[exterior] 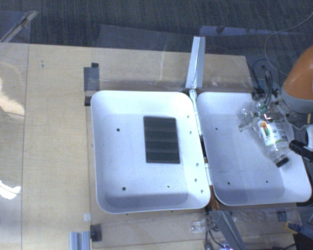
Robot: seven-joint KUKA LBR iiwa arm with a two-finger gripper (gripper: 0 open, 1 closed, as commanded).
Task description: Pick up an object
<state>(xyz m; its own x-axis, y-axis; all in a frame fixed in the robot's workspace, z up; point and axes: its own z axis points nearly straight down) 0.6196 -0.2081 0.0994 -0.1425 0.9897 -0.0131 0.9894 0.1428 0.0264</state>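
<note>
the gripper [262, 108] sits at the upper right of the right bin [235, 165], and whether its fingers are open or closed cannot be told; glare and cables clutter that spot. just below it lies a clear plastic bottle [271, 137], on its side, tilted so its dark cap points toward the bin's lower right. a label with green and red marks wraps its middle. the bottle seems close to, perhaps touching, the gripper's tip, but nothing shows it clamped. it looks empty, so probably light, with thin walls that give under pressure and a smooth, rounded skin likely to roll or slip. the labelled middle, taken across its width, seems the safest place to grasp. outward, the left bin [109, 155] holds a flat dark ribbed block [161, 139] near its centre, well apart from the arm. both bins rest side by side on the wooden surface [47, 155].
</note>
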